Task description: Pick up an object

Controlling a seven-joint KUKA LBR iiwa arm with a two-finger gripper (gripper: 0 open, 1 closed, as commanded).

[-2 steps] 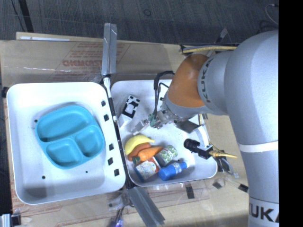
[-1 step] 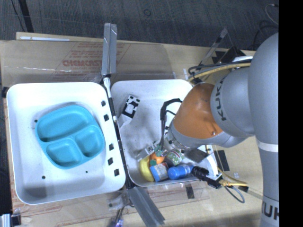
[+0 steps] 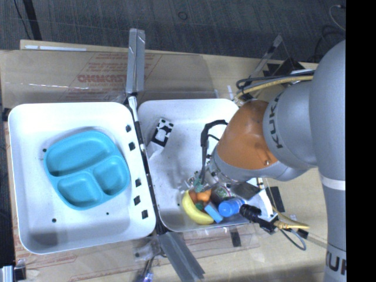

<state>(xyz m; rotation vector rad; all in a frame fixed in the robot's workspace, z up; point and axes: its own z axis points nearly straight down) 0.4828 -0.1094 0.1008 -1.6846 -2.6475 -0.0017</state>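
Note:
In the right bin (image 3: 176, 116), near its front edge, lies a small pile of objects: a yellow banana (image 3: 194, 211), an orange piece (image 3: 202, 196), a blue cylinder (image 3: 229, 207) and a small blue block (image 3: 214, 214). My gripper (image 3: 205, 185) reaches down right over this pile, with its tip against the orange piece and the banana. The orange wrist band (image 3: 249, 137) and grey arm hide the gripper's upper part and the bin's right side.
The left bin (image 3: 29, 128) holds a blue three-compartment tray (image 3: 87, 168). A black-and-white marker tag (image 3: 161, 131) lies in the right bin's back left. A divider with black clips (image 3: 141, 169) runs between the bins. Cables (image 3: 282, 222) trail at the right.

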